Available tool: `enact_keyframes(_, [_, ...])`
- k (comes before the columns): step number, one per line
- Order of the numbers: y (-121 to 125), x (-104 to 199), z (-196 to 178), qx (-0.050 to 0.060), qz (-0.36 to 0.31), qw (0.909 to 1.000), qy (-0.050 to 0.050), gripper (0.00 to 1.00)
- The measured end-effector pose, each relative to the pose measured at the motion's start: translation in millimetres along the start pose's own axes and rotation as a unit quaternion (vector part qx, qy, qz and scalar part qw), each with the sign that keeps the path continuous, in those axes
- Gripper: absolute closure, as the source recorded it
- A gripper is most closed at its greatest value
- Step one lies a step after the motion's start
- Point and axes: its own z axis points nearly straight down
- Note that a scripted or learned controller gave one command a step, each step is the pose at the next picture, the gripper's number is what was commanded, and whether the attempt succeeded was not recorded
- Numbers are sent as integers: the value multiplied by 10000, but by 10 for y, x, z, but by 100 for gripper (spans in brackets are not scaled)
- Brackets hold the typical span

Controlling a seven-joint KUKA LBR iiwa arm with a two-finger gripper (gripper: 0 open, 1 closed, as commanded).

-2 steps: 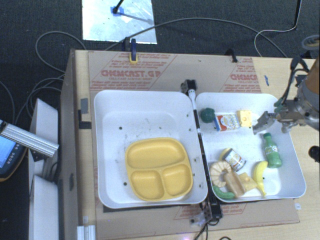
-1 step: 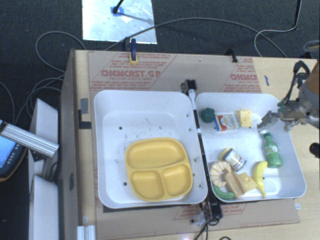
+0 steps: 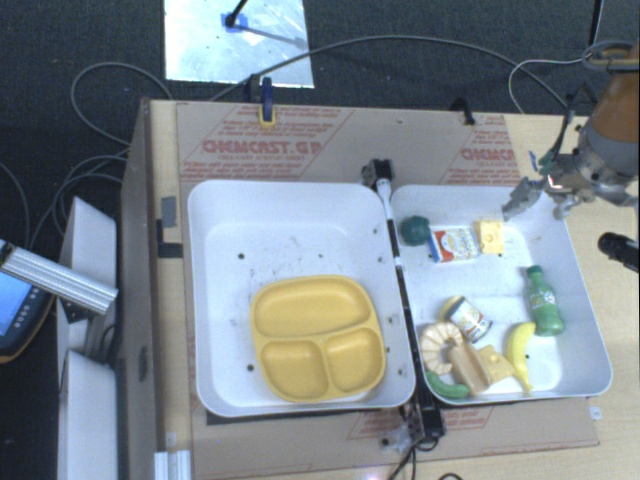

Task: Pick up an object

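- I see the gripper (image 3: 541, 194) over the far right corner of the right bin (image 3: 590, 358), nothing between its fingers; can't tell how wide they stand.
- Green bottle (image 3: 544, 301) lies inside right bin, near its right wall.
- Banana (image 3: 520, 352) just nearer than the bottle.
- Yellow divided tray (image 3: 318, 337) sits in the left bin (image 3: 230, 268), well apart from right bin's clutter.

The counter (image 3: 300, 133) is a brown board printed with red lettering, set over dark carpet. 2 shallow white bins rest directly on it, side by side and touching along their inner walls: the left bin (image 3: 215, 268) and the right bin (image 3: 580, 298). A blue and yellow clamp (image 3: 266, 101) grips the counter's far edge.
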Motion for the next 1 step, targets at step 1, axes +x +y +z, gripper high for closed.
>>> enact_keyframes(1, [254, 76, 686, 9, -1, 10000, 3, 0])
